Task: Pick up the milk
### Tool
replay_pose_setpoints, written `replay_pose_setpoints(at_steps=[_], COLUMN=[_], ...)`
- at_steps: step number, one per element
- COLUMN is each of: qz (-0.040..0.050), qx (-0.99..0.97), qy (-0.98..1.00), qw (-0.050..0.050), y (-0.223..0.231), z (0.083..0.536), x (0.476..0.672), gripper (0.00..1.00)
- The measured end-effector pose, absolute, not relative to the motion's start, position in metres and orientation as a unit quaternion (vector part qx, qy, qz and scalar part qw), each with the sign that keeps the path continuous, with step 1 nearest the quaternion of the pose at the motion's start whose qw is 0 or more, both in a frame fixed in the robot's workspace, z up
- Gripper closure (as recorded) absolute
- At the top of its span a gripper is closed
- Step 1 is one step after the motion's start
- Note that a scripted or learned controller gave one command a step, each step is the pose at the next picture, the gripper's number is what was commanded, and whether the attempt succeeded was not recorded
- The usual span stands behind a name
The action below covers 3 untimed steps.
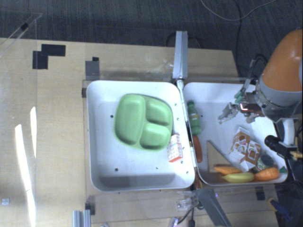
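While the jaws (230, 111) hang spread and empty over the right bin (213, 91), I see the milk (174, 148) lying in the left bin (99, 174), against the green plate (142, 119). Approach step; next move calls for crossing left and descending.

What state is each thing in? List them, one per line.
milk carton: lying on its side in the left bin, beside the green tray.
green tray: flat, compartments facing up.
green bottle: lying down along the right bin's left wall.
gripper: above the right bin, nothing visible between its fingers.
carrot: lying at the right bin's front edge.
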State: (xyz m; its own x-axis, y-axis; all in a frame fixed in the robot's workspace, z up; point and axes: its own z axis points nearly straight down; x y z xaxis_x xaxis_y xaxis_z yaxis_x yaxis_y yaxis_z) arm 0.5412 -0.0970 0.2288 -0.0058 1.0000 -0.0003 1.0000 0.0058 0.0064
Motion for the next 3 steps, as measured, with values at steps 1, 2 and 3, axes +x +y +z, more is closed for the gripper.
replay_pose_setpoints(at_steps=[1,2,3], qz=[0.0105,0.0147,0.0155], qx=[0.693,0.625,0.626], qy=[0.720,0.780,0.778], qw=[0.019,0.025,0.042], y=[-0.134,-0.175,-0.180], z=[0.114,0.107,0.124], x=[0.518,0.512,0.518], gripper=[0.00,0.00,1.00])
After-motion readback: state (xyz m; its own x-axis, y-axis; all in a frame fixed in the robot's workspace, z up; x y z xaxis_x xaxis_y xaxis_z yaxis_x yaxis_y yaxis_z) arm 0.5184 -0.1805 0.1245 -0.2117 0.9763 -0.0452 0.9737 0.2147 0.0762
